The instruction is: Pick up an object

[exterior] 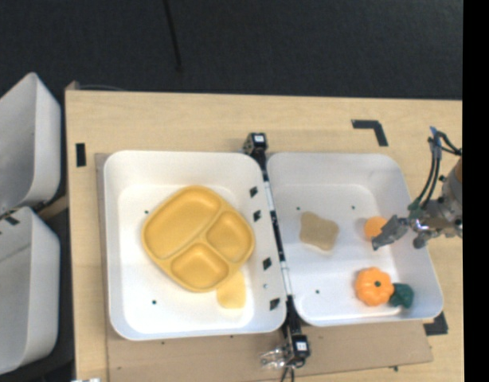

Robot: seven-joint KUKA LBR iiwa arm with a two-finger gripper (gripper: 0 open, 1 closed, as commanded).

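Note:
My gripper [404, 235] hangs over the right edge of the right bin [340, 173], its two grey fingers spread open with nothing between them. A small orange piece [373, 227] lies just left of the left finger [385, 235], touching or nearly touching it. Toward the front, an orange pumpkin [374, 286] sits next to a dark green item [401, 295]. A flat tan piece [318, 231] rests near the middle of that bin.
The left bin [125, 181] holds a yellow divided plate [198, 237] and a pale yellow piece [232, 293] at its front edge. Black clips [268, 237] run along the seam between the bins. Cables [432, 173] trail above the wrist.

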